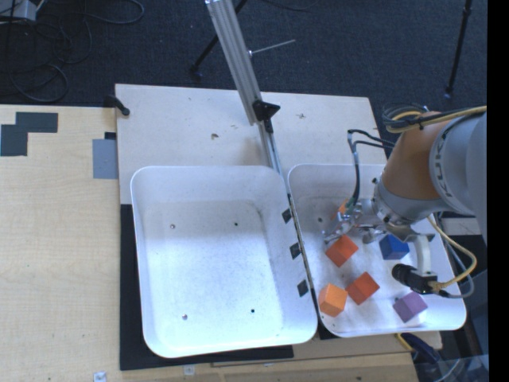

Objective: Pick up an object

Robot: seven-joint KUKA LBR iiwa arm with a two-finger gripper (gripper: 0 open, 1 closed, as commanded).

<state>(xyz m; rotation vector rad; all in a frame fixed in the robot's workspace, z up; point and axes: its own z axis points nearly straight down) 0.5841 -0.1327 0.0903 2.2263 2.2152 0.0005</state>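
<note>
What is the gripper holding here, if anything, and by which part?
Cannot be told: the gripper sits low in the right white bin just above the orange-red cube, with no object visibly held.

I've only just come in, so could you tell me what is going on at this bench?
A grey and orange arm reaches in from the right over the right bin, trying to pick up a block. Its tool sits low, just above an orange block and beside a blue block. A red block, another orange block and a purple block lie nearer the front. Nothing looks lifted yet. The left bin sits alongside.
</note>
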